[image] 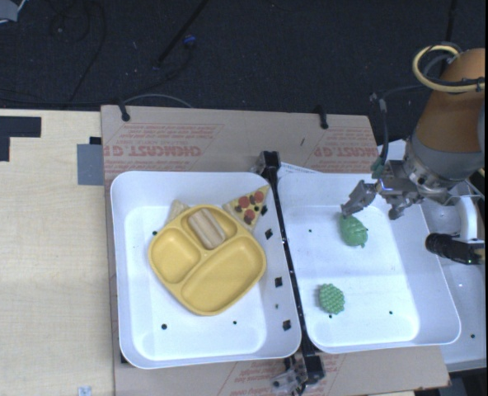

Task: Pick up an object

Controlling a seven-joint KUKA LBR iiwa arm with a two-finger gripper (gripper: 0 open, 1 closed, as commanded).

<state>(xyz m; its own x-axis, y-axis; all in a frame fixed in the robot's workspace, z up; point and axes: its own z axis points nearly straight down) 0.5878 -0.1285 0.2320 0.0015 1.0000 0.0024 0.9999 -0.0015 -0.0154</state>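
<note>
The divider (pixel 282 254), a black strip where the two white bins meet, serves as the landmark here. Nearest the camera, just right of the divider's lower half, a green bumpy toy (pixel 331 298) like a small berry or textured ball lies on the floor of the right bin (pixel 429 324). On the other side of the divider, touching nothing of it, a yellow compartment plate (pixel 207 261) sits tilted in the left bin (pixel 137 320); its large lower compartments are bare, and a tan bread-like piece (pixel 206 227) lies in the small upper compartment. Just beyond the plate's far corner, close against the divider's left side, lies a toy pizza slice (pixel 250 205) with red and dark toppings.

Farther back and well right of the divider, a second green object (pixel 354 231), rounded and leafy-looking, rests on the right bin's floor. The gripper (pixel 377 198) hangs just above and beside it, fingers spread apart with nothing between them; the left fingertip (pixel 352 207) is close to the green object's upper edge, though whether it touches cannot be told. The grey arm (pixel 442 151) with its orange band rises from there toward the right.

Beyond the divider's far end, brown cardboard (pixel 219 143) with printed lettering lies under both bins.
</note>
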